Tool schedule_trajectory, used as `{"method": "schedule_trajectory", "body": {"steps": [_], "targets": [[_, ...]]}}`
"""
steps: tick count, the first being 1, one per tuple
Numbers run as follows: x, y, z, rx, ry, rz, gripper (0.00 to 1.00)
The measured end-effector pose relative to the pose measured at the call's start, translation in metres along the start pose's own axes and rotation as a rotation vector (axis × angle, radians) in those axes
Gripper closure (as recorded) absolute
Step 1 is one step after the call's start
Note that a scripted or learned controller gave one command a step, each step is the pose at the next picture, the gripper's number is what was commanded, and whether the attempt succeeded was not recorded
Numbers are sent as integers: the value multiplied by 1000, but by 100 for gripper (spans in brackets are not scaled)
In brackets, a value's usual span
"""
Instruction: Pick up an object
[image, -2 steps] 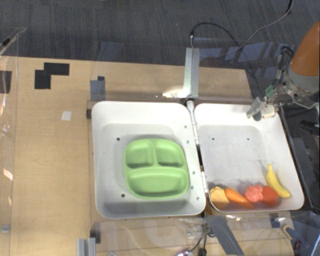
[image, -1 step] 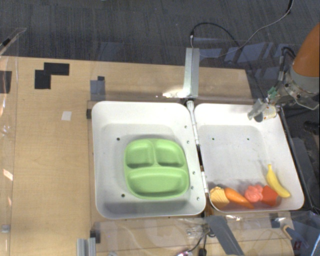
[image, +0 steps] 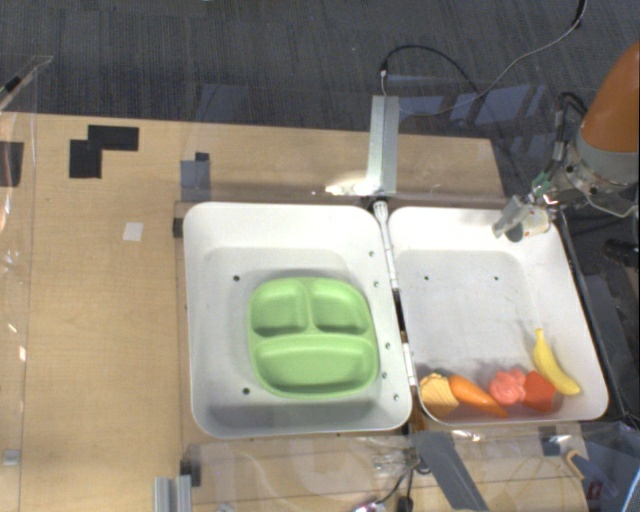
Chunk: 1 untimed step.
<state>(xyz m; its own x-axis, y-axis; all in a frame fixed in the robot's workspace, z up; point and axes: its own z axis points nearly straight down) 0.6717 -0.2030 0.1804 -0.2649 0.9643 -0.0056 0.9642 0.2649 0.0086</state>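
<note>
gripper (image: 522, 222) hovering at right bin's (image: 470, 290) far right corner, grasp state unclear | smooth plastic toy food lying along near wall: curved banana (image: 553, 363), tapered carrot (image: 476, 393), red lumpy piece (image: 510, 387) | glossy green divided tray (image: 313, 337) sitting in left bin (image: 215, 300)

The grey arm (image: 607, 150) enters at the upper right of the frame, its orange band at the right edge. From the wrist it slants down and to the left, ending in the gripper (image: 520, 222), a small grey tip in the upper right part of the frame. Nothing sits between its fingers.
</note>
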Motion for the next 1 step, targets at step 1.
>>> {"method": "schedule_trajectory", "body": {"steps": [1], "targets": [[3,0,24,2,2,-10,0]]}}
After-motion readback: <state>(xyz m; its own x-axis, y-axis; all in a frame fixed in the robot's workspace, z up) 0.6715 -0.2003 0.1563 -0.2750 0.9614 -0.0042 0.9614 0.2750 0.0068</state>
